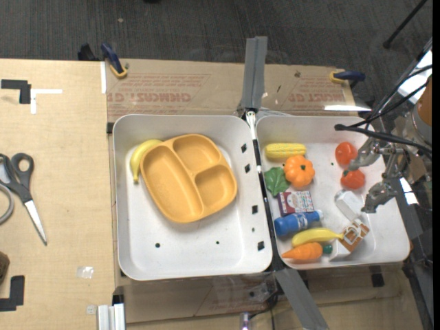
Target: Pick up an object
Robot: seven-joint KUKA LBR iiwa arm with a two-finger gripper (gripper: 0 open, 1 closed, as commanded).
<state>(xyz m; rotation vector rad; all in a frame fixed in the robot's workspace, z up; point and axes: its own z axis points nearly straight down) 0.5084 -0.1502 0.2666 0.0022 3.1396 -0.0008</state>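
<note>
The gripper (371, 177) hangs over the right edge of the right bin (323, 126), reaching in from the right. Its 2 metal fingers (362, 155) are spread apart, 1 tip toward the far side and 1 toward the near side, with nothing between them. It holds no object.

The closest objects are 2 tomatoes. The first tomato (346, 152) lies just left of the far fingertip and looks close to touching it, though contact cannot be confirmed. The second tomato (353, 179) sits just left of the open gap, between the 2 tips as seen from above. Either one is the likeliest target; a short move left and down would be needed to bring the fingers around it.

Just below the near fingertip lies a clear wrapper (348, 202), and nearer still a small orange-and-white packet (355, 235).

Further left in the same bin are a corn cob (285, 150), a small pumpkin (299, 171), a green leaf (276, 182), a red-and-white carton (296, 201), a blue bottle (296, 221), a banana (315, 236) and a carrot (302, 253), all well apart from the gripper.

The left bin (130, 246) holds a yellow 3-part plate (186, 176) with a second banana (141, 155) against its far-left rim.
</note>
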